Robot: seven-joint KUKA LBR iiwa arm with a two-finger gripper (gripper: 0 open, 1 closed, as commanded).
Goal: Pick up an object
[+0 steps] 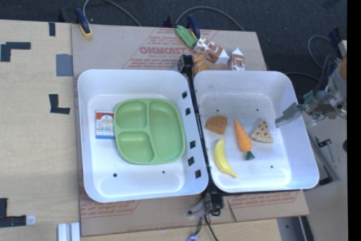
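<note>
- The gripper (287,114) reaches in over the right rim of the right bin (293,175). One grey finger juts out low and leftward toward the toys. Whether its fingers stand apart or together I cannot tell from this slant, and nothing shows between them.
- Just left of that tip lies a triangular pizza-slice toy (262,132), tan with red spots, flat on the bin floor.
- Beside it, further left, is a toy carrot (242,137), its green top pointing toward the near side.
- Then a brown waffle-like square (216,124) near the divider, and a yellow banana (223,158) nearer the front.
- The left bin (90,175) holds a green divided plate (150,130) with a small printed card (104,124) just beside its left edge.
- On the cardboard beyond the bins sit a few small toy cartons (217,55) and a green item I cannot name.
- Step in hand, as I judge it: the approach, with no object yet lifted.
- The next move calls for centring over one toy, likely the pizza slice as the closest, then descending straight. The slice lies thin and flat, so the fingers may slide over it.
</note>
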